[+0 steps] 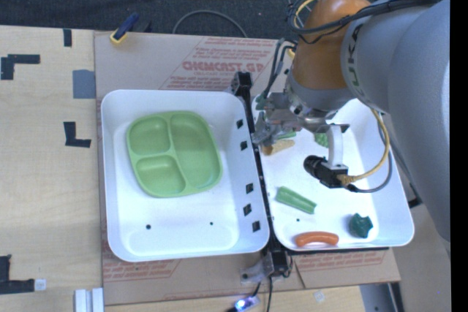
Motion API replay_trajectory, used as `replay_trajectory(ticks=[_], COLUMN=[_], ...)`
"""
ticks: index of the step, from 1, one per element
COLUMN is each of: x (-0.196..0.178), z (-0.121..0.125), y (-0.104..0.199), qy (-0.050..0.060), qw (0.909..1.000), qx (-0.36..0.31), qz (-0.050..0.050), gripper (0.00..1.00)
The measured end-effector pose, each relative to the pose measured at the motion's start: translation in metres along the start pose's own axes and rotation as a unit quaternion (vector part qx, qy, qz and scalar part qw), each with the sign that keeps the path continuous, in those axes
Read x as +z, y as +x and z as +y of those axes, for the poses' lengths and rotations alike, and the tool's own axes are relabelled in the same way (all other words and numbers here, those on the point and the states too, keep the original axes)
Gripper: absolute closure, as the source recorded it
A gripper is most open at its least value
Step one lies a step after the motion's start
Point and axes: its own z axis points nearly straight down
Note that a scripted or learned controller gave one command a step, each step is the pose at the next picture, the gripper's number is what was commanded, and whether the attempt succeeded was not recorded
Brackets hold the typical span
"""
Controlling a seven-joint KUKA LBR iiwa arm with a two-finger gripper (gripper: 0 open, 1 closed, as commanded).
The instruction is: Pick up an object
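Gripper (pixel 281 129): low over the upper left corner of the right bin (pixel 380 226), right of frame centre, hanging from the grey arm (pixel 409 47) that enters from the right edge. Whether it is spread or pinching cannot be told; cabling and the wrist body crowd the view.

Tan object (pixel 278 147): a small piece lying directly beneath the gripper, close against the bin's left wall. Judged the likeliest pick target, given the gripper's position. No contact can be confirmed.

Green stick (pixel 295 199): flat on the right bin's floor, lower centre, well apart from the gripper.

Orange piece (pixel 316 238): curved, near the bin's lower rim.

Dark teal lump (pixel 360 225): lower right corner of the same bin, just beside the orange piece.

Green scrap (pixel 322 139): partly hidden behind the wrist; identity unclear.

Black fitting (pixel 322 170): with yellow cable, dangling from the wrist over the bin's middle. Judged a possible snag over the loose items.

Left bin (pixel 121 215): holds a green divided plate (pixel 174 153) in its upper half, tilted slightly. Separated from the work area by the black-clipped divider (pixel 252 172), which stands close to the target and leaves little room on that side.
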Motion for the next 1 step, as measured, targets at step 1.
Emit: replay_trajectory(ticks=[1], x=[-0.0085], z=[0.0139], y=[0.0469], qy=[-0.001], qw=[1.0], qx=[-0.001], qz=[0.0], gripper=[1.0])
